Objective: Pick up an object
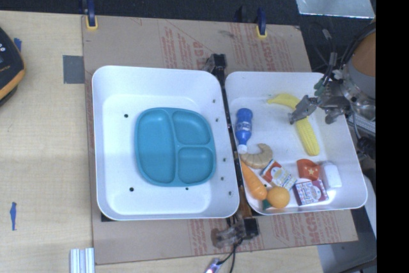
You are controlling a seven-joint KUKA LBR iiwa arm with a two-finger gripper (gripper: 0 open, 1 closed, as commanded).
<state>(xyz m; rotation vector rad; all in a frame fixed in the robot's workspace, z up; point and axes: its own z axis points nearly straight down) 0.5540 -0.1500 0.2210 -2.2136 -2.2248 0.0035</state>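
Barely begun: nothing is lifted yet.
Over the right bin (358, 192), the gripper (311, 107) hangs with its fingers spread apart and nothing between them, between a banana (284, 100) and a corn cob (308, 135); both lie on the bin floor, so the grasp and lift remain, by my reading.

Overhead, slanted — both bins (105, 137) framed.
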